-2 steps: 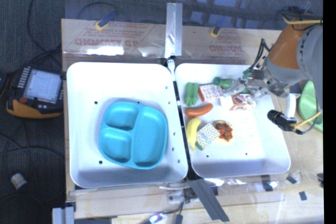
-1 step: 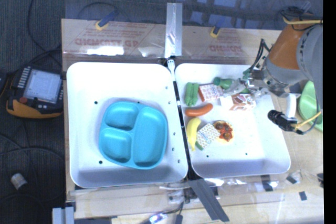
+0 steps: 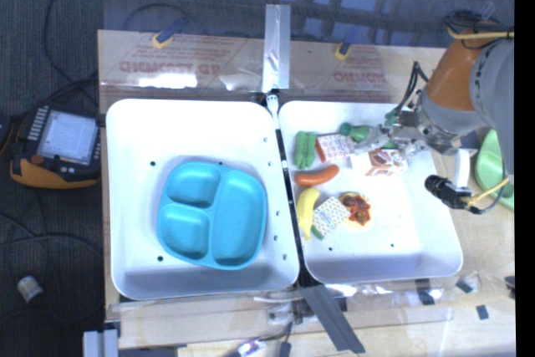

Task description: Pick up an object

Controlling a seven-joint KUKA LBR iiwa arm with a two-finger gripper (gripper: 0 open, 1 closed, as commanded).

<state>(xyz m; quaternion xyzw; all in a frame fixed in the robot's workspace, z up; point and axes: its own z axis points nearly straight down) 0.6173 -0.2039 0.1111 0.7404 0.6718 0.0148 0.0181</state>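
White bins sit side by side on the bench, the left bin (image 3: 134,138) holding a blue sectioned plate (image 3: 213,213) and the right bin (image 3: 418,238) holding toy foods, a banana (image 3: 307,209), a sausage (image 3: 317,175), a green pepper (image 3: 304,148), while the tool (image 3: 399,132) hangs over its far right corner, its opening impossible to tell.

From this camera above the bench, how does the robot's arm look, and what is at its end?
The arm is grey and rounded, with an orange band above the wrist. Thin dark cables run beside the band. At its end, the gripper is a cluster of small metallic and dark parts.
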